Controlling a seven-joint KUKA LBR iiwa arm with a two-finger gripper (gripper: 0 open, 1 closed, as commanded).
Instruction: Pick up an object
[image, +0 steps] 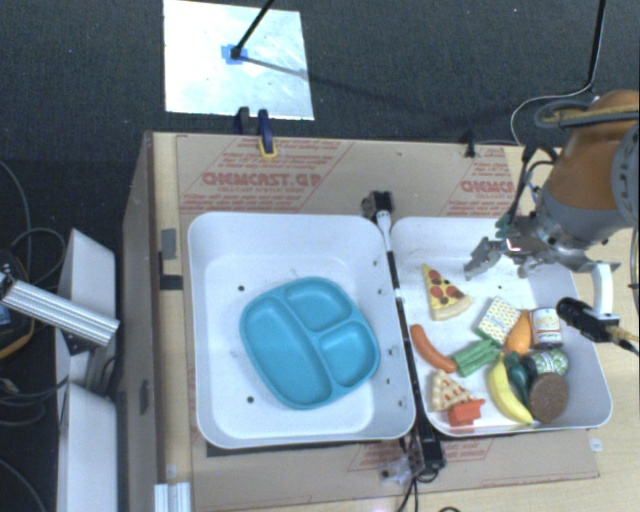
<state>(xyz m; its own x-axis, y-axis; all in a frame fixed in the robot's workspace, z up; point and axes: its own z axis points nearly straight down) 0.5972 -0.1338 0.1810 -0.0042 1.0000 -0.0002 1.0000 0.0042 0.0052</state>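
Right bin (420, 235): my way's open at its bare far end. Near half is crowded w/ toys: pizza slice (443, 291), banana (507, 392), cans packed close. Left bin (215, 250): only the blue tray (308, 341) in it, margins free.

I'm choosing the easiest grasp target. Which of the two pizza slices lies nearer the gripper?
The flat yellow pizza slice with red pepperoni dots near the right white bin's middle, just below-left of the gripper. The other orange-crusted slice lies at the bin's near edge.
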